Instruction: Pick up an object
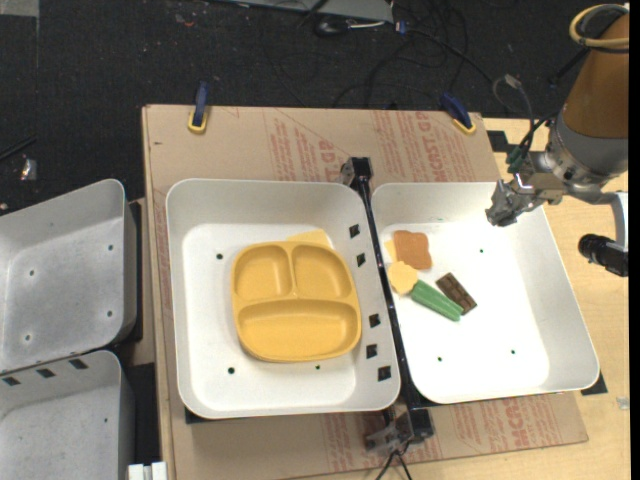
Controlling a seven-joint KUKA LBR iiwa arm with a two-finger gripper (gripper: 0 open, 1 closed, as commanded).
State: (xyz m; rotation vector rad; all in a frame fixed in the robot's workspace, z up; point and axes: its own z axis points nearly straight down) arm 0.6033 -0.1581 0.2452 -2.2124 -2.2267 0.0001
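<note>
Brown cardboard (300, 148) covered the bench, and two white bins sat on it side by side. The left bin (200, 218) held a yellow tray (296, 301) with three sections. The right bin (520, 338) held four small things bunched together near its left wall: an orange piece (412, 248), a pale yellow piece (402, 277) touching it, a green block (436, 300), and a dark brown bar (456, 291) just beside the green one. The gripper (503, 211) hung over the right bin's far right corner, well apart from the small things. Nothing was between its fingers, and it was too small and dark to tell if it was open or closed.
</note>
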